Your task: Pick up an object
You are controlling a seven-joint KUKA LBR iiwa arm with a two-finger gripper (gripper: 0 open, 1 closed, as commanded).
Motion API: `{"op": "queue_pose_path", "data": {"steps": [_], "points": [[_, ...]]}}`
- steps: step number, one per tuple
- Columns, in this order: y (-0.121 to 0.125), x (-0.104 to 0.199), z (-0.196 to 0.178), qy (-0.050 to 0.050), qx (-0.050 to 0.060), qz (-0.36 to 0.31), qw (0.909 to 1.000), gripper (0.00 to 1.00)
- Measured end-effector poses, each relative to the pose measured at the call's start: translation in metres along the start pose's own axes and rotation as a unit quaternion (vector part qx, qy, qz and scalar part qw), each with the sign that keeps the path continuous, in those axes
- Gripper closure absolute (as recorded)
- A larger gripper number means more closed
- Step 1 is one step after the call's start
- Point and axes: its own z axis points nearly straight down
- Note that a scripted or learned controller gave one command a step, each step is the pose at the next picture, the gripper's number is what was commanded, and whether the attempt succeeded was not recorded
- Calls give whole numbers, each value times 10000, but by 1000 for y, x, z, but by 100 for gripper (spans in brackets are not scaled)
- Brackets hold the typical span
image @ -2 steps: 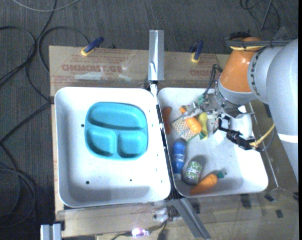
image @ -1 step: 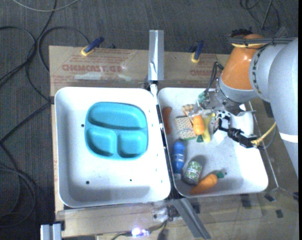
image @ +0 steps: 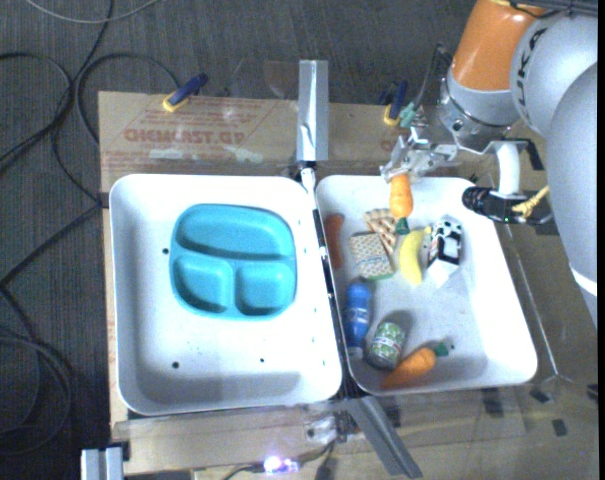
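Your pincer (image: 406, 163) hangs over the far edge of the right bin (image: 502, 363), and a small orange carrot (image: 401, 196) sits directly below its fingers, long axis vertical, top end seemingly between the tips. Whether they are clamped on it, you cannot tell. The other items lie nearer you.

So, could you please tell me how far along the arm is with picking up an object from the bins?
Mostly done, it seems. The tool sits above the far edge of the right bin, and a small orange object hangs between its fingers, apparently lifted clear of the pile. Left in that bin are a banana, a blue bottle, a green can and a carrot. What remains is holding the grasp.
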Motion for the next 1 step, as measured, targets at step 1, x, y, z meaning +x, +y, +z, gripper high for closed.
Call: {"op": "queue_pose_path", "data": {"steps": [1], "points": [[0, -1, -8, -28, 13, -3, 10000, 100]]}}
